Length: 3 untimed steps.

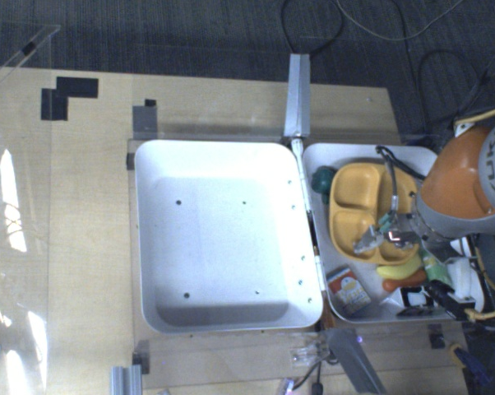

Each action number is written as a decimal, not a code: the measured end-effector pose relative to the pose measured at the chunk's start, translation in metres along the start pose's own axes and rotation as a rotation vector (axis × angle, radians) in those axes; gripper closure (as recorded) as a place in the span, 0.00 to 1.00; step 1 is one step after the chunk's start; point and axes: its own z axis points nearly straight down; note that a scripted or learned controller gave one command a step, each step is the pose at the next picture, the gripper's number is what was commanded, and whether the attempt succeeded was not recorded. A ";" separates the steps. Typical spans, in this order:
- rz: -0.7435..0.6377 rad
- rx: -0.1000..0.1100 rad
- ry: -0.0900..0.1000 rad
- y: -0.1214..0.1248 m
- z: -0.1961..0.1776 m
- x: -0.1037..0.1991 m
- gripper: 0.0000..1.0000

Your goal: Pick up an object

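A: Item 1, gripper: over the right bin, low on the yellow divided tray; whether clenched or released, I cannot tell

B: Item 2, nearest pick?

A: Yellow banana-like piece, just below-right of the gripper, long axis roughly across. Snack packet lower left. Bin wall close; left bin offers open room

Pale wood worktop, two white bins: left bin plain white, speckled with a few dark dots. At three o'clock, right bin carries a mustard-yellow divided tray, a dark teal ball, a yellow banana and a red-and-white packet. Arm's band glows orange.
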 end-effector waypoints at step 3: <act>-0.005 -0.014 -0.003 0.006 -0.025 0.001 0.00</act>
